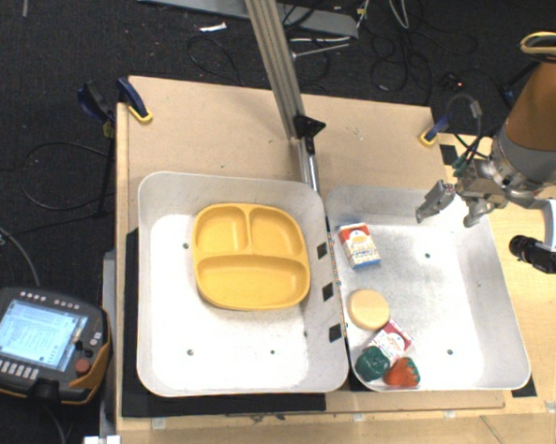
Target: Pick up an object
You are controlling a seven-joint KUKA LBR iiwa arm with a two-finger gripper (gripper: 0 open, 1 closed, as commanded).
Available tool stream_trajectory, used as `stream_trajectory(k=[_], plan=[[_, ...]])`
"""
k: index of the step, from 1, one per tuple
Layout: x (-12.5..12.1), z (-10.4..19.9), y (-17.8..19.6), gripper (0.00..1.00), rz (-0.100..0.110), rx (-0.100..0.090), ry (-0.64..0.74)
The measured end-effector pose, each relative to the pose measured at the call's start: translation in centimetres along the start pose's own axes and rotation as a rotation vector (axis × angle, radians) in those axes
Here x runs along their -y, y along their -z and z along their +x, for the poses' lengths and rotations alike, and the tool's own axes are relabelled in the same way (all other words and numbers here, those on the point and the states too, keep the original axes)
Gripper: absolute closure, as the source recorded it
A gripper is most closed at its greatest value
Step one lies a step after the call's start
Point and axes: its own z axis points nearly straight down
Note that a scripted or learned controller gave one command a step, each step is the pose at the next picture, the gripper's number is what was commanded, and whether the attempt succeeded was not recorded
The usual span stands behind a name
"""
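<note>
The grey arm with its orange band reaches in over the far right corner of the bench, and its two-finger gripper [455, 208] hangs above the far edge of the right-hand shallow white bin [461, 303]. The two fingers [432, 203] are spread apart with nothing between them; one points toward the middle of the far rim, the other sits closer to the bin's far right corner.

All the loose items in that bin lie along its left edge, well apart from the gripper. A small white carton with a red and blue printed label [359, 246] lies nearest the far left corner. Below it, about midway down the left edge, rests a pale yellow round disc [368, 309]. Near the bin's near left corner three things are crowded together and touching: a small white and red packet [391, 342], a dark green rounded toy piece [373, 364] and a red rounded toy piece [403, 372].

The left-hand shallow white bin [223, 354] carries a yellow plastic divided plate with three compartments [251, 256], lying flat in the far half of the bin, closer to its right edge.
</note>
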Motion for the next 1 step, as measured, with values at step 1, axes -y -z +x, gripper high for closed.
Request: stream_trajectory(k=[1], plan=[[-0.04,-0.01,0.04,0.00,-0.001,0.001,0.000]])
